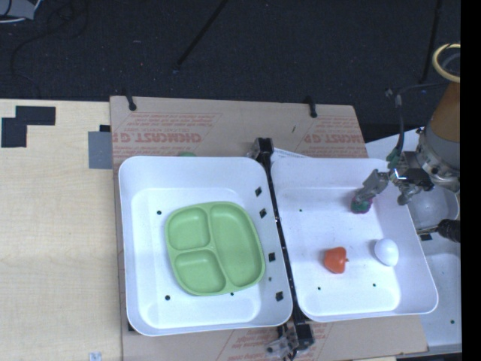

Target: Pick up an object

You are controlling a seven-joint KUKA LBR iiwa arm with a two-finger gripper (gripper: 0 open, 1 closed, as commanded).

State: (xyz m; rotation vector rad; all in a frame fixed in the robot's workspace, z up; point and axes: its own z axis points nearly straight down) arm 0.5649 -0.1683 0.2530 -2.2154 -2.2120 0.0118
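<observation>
Tomato (336, 259), egg (386, 252) low in right bin (323, 307). Gripper (391, 186) at bin's 1 o'clock, jaws spread wide, one finger touching small grey thing (363, 203). Risk: off-centre closure nudges it aside, grasp misses.

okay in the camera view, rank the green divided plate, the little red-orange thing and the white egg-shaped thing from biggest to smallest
1. Green three-compartment plastic plate, by far the largest.
2. and 3. Small red-orange object and white egg-shaped object look about alike; I cannot rank them.
</observation>
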